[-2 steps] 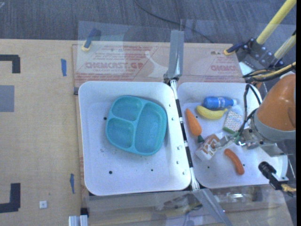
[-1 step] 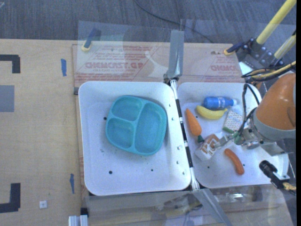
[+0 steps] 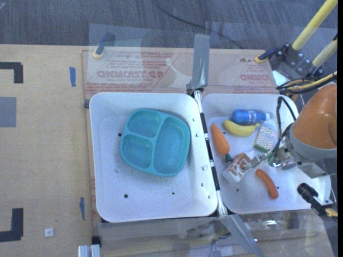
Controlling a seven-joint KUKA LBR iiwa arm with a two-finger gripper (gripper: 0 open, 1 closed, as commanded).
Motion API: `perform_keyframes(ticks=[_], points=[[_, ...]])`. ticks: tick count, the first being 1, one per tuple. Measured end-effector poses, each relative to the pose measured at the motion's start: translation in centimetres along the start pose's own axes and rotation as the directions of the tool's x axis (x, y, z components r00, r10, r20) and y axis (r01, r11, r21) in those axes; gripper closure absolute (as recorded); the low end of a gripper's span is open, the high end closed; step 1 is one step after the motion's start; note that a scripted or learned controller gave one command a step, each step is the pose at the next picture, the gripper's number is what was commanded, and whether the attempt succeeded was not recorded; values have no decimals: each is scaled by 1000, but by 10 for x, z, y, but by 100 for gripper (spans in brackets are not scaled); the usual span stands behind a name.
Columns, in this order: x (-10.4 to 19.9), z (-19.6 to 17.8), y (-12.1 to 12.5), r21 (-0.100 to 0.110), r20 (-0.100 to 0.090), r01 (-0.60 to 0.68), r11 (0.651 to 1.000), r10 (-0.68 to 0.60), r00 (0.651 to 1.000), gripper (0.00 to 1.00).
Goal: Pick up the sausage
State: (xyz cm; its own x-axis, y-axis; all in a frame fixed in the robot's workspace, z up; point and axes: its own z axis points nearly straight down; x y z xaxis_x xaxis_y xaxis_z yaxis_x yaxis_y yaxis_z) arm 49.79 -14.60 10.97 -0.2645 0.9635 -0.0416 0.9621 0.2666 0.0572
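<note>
The short orange-red sausage (image 3: 267, 183) is shown lying free in the right white bin (image 3: 300, 203). The pincer (image 3: 271, 158) is poised just above it; its state cannot be told. A descent is judged next.

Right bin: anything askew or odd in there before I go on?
Nothing spilled or damaged. The small carton lies tipped at a slant beside the gripper. The sausage lies loose on the right bin floor, just below the gripper.

Plate (image 3: 155, 142) in left bin (image 3: 107, 197); sausage (image 3: 267, 183) right bin (image 3: 236, 202), near carton (image 3: 238, 167)
</note>
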Motion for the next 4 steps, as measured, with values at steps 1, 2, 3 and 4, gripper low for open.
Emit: perform_keyframes(ticks=[1,2,3,4], points=[[4,1,16,18,-16,-77,997,78,997,0],[-14,22,-21,58,-28,-228,972,230,973,0],[-16,11,-20,54,-24,-229,972,230,973,100],[48,-104,2,61,-35,-113,992,115,993,100]])
